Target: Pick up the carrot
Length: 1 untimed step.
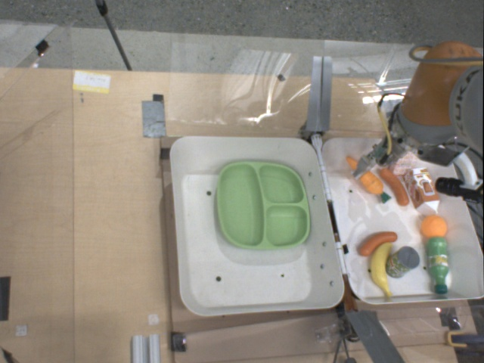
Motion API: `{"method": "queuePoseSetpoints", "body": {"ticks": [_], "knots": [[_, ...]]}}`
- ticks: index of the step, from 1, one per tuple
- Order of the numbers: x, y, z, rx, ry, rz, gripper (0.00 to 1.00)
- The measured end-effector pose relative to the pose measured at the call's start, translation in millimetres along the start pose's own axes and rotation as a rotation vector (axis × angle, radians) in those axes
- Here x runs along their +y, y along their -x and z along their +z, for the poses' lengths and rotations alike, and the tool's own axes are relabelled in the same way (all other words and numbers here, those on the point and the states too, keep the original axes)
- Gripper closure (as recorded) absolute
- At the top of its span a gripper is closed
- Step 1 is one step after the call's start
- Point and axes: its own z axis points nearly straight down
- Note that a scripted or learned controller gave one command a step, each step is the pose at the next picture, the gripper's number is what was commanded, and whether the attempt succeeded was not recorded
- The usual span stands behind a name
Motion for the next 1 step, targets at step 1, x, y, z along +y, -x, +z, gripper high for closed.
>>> {"method": "queuePoseSetpoints", "body": {"ticks": [1], "knots": [[8.1,-79.0,-86.7,0.007,-0.005,-0.245,1.0]]}}
